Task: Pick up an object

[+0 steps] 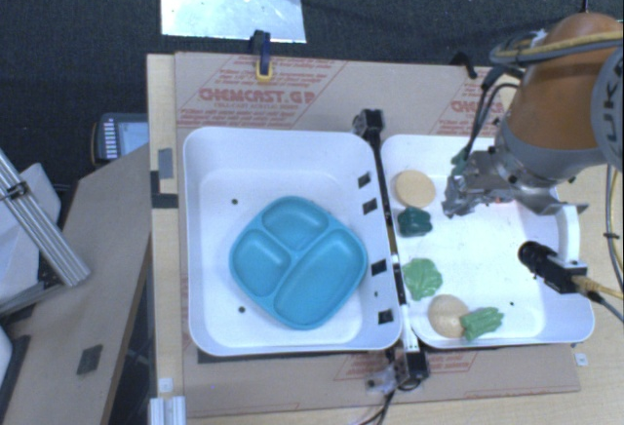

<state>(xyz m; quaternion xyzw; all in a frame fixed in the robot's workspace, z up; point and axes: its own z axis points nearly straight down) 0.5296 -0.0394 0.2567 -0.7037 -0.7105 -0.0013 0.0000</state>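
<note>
The jaws (458,202) hang low over the right bin (507,262), just beside a dark green piece (414,222); I cannot tell whether they are parted. A blue divided plate (297,262) lies in the left bin (210,218).

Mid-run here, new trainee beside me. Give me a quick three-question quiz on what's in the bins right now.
1. True or false: the blue divided plate lies in the left bin.
2. Which item lies nearest the pincer? A) the dark green piece B) the leafy green piece C) the blue divided plate
3. Fill in: the tan round piece at the right bin's front touches a ____ green piece.

Key: 1 true; 2 A; 3 leafy.
</note>
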